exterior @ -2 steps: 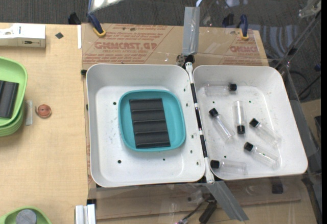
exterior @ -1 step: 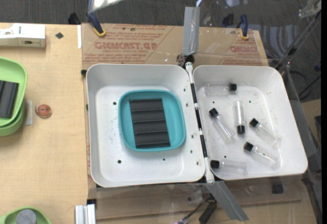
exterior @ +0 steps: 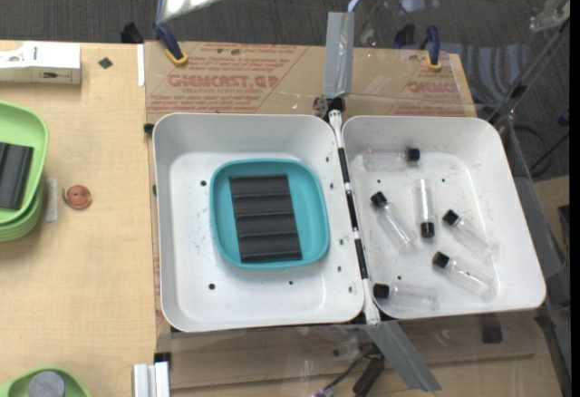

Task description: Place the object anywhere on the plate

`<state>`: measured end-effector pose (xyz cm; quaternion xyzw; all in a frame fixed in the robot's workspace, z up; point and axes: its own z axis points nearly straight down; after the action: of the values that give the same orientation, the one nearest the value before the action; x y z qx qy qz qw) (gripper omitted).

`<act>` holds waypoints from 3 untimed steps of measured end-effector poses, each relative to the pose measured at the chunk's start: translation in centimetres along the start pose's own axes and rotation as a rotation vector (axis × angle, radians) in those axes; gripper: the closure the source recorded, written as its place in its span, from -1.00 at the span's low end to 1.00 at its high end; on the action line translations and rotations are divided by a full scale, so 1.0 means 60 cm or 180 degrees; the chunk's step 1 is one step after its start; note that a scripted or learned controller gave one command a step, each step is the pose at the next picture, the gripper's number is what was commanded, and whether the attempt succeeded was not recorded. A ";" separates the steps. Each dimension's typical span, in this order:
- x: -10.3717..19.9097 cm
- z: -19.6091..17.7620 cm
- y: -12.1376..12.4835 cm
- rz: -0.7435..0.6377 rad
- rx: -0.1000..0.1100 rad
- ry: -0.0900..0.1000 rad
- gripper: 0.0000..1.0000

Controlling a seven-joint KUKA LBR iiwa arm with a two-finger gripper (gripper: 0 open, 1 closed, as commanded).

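Plate: teal plate [exterior: 224, 205] in the left bin [exterior: 181, 232], carrying a black ribbed insert [exterior: 265, 217] at its centre.
Objects: six clear vials with black caps, loose in the right bin [exterior: 489, 159]; one near 12 o'clock [exterior: 399, 155], one upright-lying at centre [exterior: 423, 207], one at 9 o'clock [exterior: 391, 218], one at 3 o'clock [exterior: 467, 232], one at 5 o'clock [exterior: 462, 272], one at 7 o'clock [exterior: 405, 295].
Fingers: cannot tell whether wide, narrow or holding.
Step in hand: judged as the pick; no vial lies on the plate yet.
Method: choose the centre vial, well apart from the bin walls; close across its short axis, since a round, smooth body is likely to roll or slip.
Obstruction: the raised ridge [exterior: 347, 205] between the bins must be cleared on transfer; the 7 o'clock vial sits near the wall.
Surroundings: green tray [exterior: 34, 141] at 9 o'clock on the desk [exterior: 91, 295], cardboard sheet [exterior: 236, 78] behind the bins.
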<state>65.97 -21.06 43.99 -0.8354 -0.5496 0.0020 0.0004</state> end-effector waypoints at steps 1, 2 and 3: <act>0.000 0.000 0.000 0.0000 0.0000 0.0000 -1.00; 0.000 0.000 0.000 0.0000 0.0000 0.0000 -1.00; 0.000 0.000 0.000 0.0000 0.0000 0.0000 -1.00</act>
<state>65.97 -21.06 43.99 -0.8354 -0.5496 0.0020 0.0004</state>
